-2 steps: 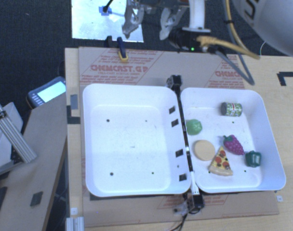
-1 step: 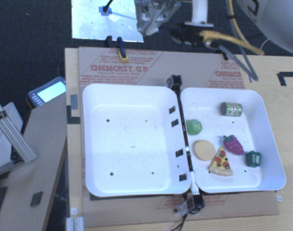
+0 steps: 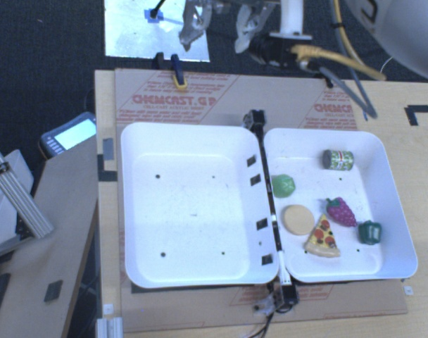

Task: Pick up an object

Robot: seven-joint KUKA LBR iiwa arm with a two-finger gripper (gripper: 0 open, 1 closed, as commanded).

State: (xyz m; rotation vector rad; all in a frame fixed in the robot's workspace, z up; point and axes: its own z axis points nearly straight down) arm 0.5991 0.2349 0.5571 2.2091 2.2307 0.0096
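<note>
My gripper point(image 3: 219, 25) hangs at the top of the camera view, above the bench's far edge and well away from both bins. Its two fingers are spread apart with nothing between them. In the right bin point(image 3: 393, 210) lie a green can point(image 3: 338, 160), a green round piece point(image 3: 283, 185), a tan disc point(image 3: 297, 219), a purple bunch of grapes point(image 3: 341, 211), a pizza slice point(image 3: 322, 239) and a dark green pepper point(image 3: 369, 232).
The left bin point(image 3: 186, 203) stands beside the right one, joined along a black-clipped seam point(image 3: 265, 203). A yellow clamp point(image 3: 179, 72) sits on the bench's far edge. A grey device point(image 3: 67, 136) lies off the bench at left.
</note>
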